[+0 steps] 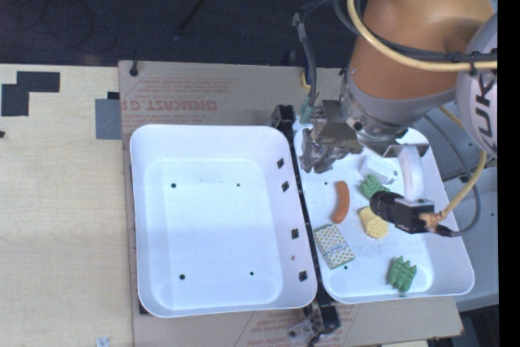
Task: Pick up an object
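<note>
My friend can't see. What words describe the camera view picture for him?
A grey robot gripper hangs over the right shallow white bin, near an orange sausage-shaped toy, a green-and-white checked block and a bumpy green toy.

Five small objects lie loose in the right bin (455,276). An orange sausage (340,201), slim with rounded ends, lies near the bin's middle, pointing up and down the view. Below it, close to the bin's left wall, a flat checked block (334,245), white and green, lies tilted. A yellow chunk (374,224) sits just right of the sausage. A small green piece (372,185) lies above the chunk. A spiky green toy (400,274) rests near the front edge.
</note>
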`<state>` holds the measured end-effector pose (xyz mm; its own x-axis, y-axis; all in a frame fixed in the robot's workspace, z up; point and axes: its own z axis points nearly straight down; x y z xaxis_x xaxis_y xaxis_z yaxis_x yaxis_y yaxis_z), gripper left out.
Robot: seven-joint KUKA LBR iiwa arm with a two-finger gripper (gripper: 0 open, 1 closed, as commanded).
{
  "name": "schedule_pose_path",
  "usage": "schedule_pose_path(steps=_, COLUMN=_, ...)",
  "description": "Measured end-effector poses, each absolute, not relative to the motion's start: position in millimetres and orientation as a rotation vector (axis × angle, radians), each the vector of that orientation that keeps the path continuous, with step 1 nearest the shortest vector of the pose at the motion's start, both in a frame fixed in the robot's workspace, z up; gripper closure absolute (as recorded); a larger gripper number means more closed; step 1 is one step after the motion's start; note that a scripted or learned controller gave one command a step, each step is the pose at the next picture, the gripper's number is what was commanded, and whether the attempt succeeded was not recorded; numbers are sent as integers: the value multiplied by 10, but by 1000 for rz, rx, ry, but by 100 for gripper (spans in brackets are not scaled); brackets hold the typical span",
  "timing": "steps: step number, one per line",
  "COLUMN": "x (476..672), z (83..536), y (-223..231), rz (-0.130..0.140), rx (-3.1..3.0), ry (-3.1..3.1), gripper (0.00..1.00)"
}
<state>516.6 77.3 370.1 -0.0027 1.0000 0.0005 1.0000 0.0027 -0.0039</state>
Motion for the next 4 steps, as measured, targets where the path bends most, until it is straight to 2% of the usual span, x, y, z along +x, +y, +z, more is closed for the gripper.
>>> schedule_pose_path(steps=1, x=5553, z=4361, y=1159, rz=-7, rx=-2220, ry=-2228, gripper=100)
schedule_pose_path(steps=2, x=6212, z=4070, y=1555, rz=7, rx=-2213, ry=-2226, gripper=100)
schedule_pose_path(steps=3, x=6451, z=4591, y=1791, rz=-3, rx=-2220, ry=-2225, gripper=100)
schedule_pose_path(steps=4, x=5744, z=3810, y=1652, rz=19, rx=-2219, ry=-2213, gripper=100)
